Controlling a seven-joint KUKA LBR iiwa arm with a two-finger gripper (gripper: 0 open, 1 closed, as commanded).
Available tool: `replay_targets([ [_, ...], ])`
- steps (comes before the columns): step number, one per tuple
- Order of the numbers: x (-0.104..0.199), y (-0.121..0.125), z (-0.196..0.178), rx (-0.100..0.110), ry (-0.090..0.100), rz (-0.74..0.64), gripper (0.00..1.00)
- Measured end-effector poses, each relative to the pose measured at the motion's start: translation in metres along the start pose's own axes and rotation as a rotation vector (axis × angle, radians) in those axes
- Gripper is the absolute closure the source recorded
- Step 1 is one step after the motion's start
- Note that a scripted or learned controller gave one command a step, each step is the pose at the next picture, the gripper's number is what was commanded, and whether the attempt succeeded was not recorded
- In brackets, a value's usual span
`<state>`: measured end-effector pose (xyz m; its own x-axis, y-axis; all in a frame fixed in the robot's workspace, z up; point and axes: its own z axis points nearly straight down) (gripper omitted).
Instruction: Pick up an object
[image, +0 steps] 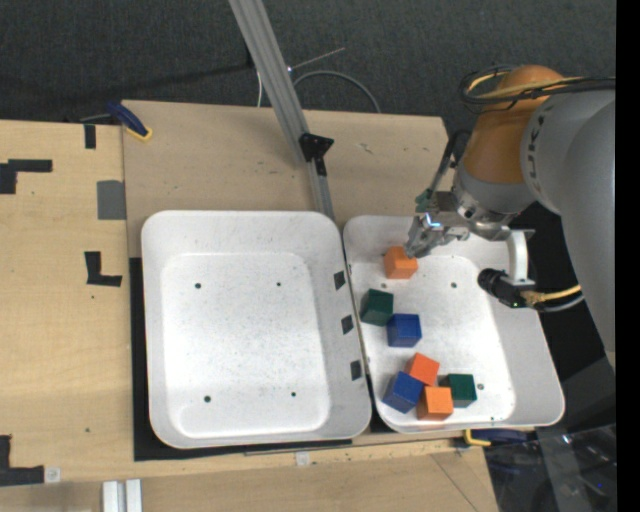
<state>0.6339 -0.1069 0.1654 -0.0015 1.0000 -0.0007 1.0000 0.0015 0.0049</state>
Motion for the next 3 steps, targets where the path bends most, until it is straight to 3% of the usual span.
replay_targets([
  [2,-0.009,0.007,-0.109,-0.001,-0.001,0.000,1.00],
  [3,-0.009,0.008,-0.122,0.004,0.001,0.000,1.00],
])
